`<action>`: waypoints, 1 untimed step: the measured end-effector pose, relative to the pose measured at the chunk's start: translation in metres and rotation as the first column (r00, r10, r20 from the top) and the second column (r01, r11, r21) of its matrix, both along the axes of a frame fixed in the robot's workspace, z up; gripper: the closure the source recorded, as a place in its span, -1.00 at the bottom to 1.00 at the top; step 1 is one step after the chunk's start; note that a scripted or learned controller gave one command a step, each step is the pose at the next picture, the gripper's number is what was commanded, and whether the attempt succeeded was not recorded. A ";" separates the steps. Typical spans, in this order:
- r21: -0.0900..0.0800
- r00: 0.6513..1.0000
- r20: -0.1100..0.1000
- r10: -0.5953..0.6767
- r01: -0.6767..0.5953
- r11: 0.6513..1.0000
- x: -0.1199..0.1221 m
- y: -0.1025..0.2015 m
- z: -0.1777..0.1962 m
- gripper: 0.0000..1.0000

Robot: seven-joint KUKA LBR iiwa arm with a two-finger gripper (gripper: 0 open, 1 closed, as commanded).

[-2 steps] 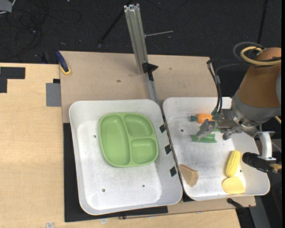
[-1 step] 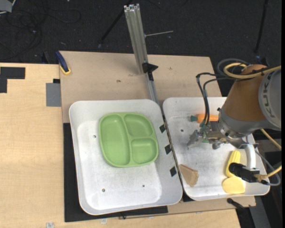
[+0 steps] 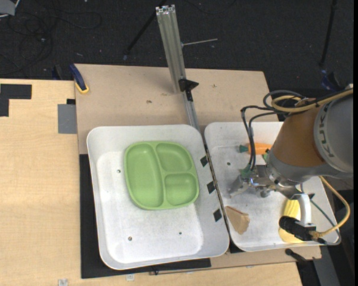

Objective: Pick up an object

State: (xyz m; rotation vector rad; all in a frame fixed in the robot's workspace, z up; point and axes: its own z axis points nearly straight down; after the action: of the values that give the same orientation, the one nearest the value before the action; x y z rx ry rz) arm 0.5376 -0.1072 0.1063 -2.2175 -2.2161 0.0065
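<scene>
My gripper (image 3: 243, 185) is low inside the right bin (image 3: 222, 137), near that bin's left-centre floor, with the orange-banded wrist bulking over it from the right. A tan wedge-shaped piece (image 3: 238, 220) lies on the bin floor just below and left of the gripper, apart from it. A yellow object (image 3: 293, 222) sits at the bin's lower right, partly behind a black and white part of the arm. An orange object (image 3: 261, 149) peeks out beside the wrist at the bin's upper middle. Nothing shows between the gripper's tips.
The left bin (image 3: 107, 219) holds a green divided plate (image 3: 161, 175) in its upper middle. An upright metal post (image 3: 172, 46) stands behind the bins. Cables (image 3: 274, 103) loop above the wrist. A raised rim (image 3: 210, 177) separates the two bins.
</scene>
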 end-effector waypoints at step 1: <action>0.000 1.000 0.006 0.001 -0.001 1.000 0.001 0.000 -0.014 -1.00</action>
State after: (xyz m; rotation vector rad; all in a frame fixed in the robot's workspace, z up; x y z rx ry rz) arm 0.5389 -0.1074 0.0918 -2.2196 -2.2196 -0.0004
